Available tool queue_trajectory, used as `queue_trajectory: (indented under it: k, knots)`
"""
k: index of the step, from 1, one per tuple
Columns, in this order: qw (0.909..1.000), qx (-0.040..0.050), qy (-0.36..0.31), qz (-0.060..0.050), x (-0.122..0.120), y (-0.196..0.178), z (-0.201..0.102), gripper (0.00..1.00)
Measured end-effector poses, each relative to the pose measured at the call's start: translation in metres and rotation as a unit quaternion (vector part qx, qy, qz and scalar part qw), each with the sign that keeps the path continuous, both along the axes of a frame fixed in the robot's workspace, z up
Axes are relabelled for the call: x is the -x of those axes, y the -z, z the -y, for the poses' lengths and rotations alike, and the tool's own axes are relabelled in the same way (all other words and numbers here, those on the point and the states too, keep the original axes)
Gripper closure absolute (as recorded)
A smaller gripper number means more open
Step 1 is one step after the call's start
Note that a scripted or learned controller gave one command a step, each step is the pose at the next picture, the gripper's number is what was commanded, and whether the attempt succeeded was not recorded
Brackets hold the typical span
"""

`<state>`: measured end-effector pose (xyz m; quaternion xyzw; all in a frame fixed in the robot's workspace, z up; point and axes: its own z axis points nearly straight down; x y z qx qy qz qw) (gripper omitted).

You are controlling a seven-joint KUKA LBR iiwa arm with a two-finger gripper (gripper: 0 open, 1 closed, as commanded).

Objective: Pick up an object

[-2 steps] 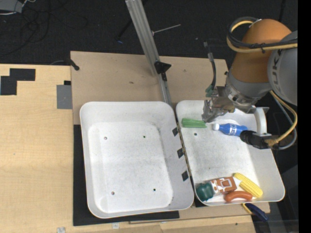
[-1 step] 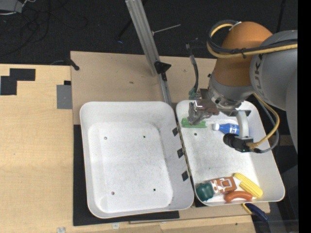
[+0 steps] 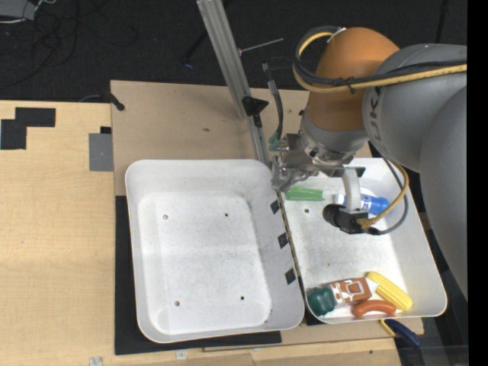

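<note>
Currently the gripper [image 3: 287, 175] sits at the upper-left corner of the right bin [image 3: 427, 280], just right of centre frame, right against the divider where the two bins meet. Jaw state: can't tell. The metal finger assembly is a small, cluttered blur at this angle, and nothing is visibly held between the jaws.

Just beside the gripper, to its lower right, a flat green object [image 3: 305, 194] lies on the bin floor. It looks to be touching or nearly touching the gripper tip; can't resolve which.

Further right in the same bin:
- black round part [image 3: 341, 217] on a cable, hanging off the wrist, above the bin floor
- blue object [image 3: 374, 203] just right of that, partly hidden by the white bracket and cables

Lower edge of the right bin, well apart from the gripper, a cluster packed together:
- dark green object [image 3: 321, 300] at the left end
- small orange-and-white box [image 3: 351, 290] next to it
- yellow corn-like piece [image 3: 390, 291] at the right
- orange-red curved piece [image 3: 374, 308] below, touching the corn piece

Arm [image 3: 412, 105] comes in from the right, orange band [image 3: 347, 56] at upper centre, grey link filling the upper right of the frame.

Left bin [image 3: 145, 204] sits centre-left, only small dark dots on its floor. An aluminium rail [image 3: 229, 67] slants from top centre down to the divider. Bench [image 3: 53, 227] is light wood, left side of frame.
</note>
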<state>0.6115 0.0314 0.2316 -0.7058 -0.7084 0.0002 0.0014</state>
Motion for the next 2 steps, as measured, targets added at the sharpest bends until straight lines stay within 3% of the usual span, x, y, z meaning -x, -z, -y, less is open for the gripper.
queue_trajectory:
  k: [1, 2]
  knots:
    - [1.0, 0.0, 0.0, 0.0, -0.0058, 0.0076, -0.0554, 1.0]
    - [1.0, 0.0012, 0.001, -0.001, 0.0017, 0.0078, -0.0595, 1.0]
